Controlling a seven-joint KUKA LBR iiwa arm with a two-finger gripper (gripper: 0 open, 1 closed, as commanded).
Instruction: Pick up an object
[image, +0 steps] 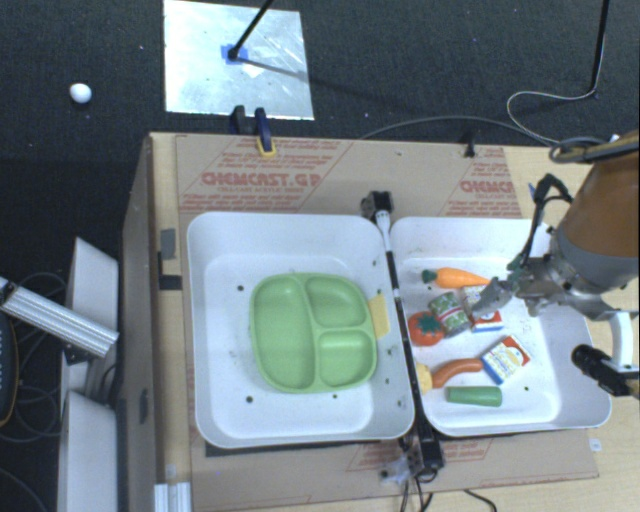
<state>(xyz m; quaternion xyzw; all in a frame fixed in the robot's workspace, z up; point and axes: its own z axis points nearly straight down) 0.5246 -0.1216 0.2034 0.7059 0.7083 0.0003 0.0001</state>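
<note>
Two shallow white bins sat side by side on a cardboard-covered bench (300, 170). The left bin (215, 300) held a green divided tray (310, 332) with three compartments, lying flat near the middle, and a small yellow piece (379, 315) just beside the tray's right edge.

The right bin (575, 395) held the toy food. A toy carrot (458, 278) lay near the upper middle, orange with a green tip pointing left. Below it sat a small can with a green label (449, 312), touching a red tomato-like toy (426, 329) on its left. A red and white flat packet (487, 321) lay just right of the can. Lower down, an orange hot-dog-like toy (455, 371) curved toward a yellow end at the bin's left wall. A small orange and white carton (504, 359) lay tilted to its right. A green cylinder (473, 396) lay on its side near the bin's front edge.

The arm (600, 220) reached in from the right, orange band above grey wrist. The gripper (494, 295) sat low over the right bin, its tip just beside the can and above the flat packet. Whether it was open, closed or gripping something could not be told; nothing was seen clearly between its tips.
</note>
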